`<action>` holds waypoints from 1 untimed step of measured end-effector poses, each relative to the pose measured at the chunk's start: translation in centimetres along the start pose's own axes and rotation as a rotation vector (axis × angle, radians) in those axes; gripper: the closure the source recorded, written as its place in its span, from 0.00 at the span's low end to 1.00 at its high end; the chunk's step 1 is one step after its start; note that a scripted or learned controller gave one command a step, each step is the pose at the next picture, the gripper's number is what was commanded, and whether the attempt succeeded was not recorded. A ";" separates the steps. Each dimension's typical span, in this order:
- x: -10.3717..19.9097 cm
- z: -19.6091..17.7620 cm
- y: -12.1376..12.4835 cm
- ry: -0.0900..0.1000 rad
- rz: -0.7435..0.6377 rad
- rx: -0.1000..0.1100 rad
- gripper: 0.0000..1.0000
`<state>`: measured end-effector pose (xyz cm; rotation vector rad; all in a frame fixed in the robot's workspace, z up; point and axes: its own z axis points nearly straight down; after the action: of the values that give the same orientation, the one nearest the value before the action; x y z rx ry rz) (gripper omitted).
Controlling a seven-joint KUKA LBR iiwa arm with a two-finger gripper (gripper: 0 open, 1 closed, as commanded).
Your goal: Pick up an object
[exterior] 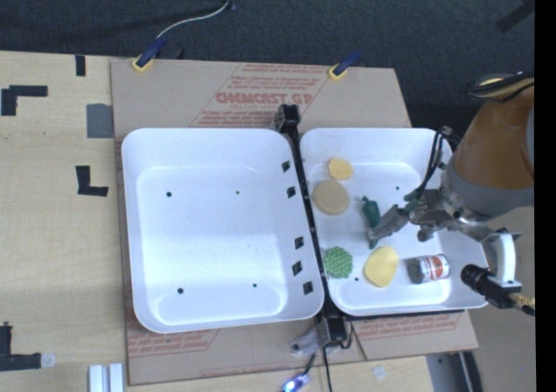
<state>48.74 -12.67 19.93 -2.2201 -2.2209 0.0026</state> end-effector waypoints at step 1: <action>-0.8 11.6 0.0 0.000 0.001 0.004 0.00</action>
<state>48.68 -13.46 8.35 -2.2189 -2.2181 0.0062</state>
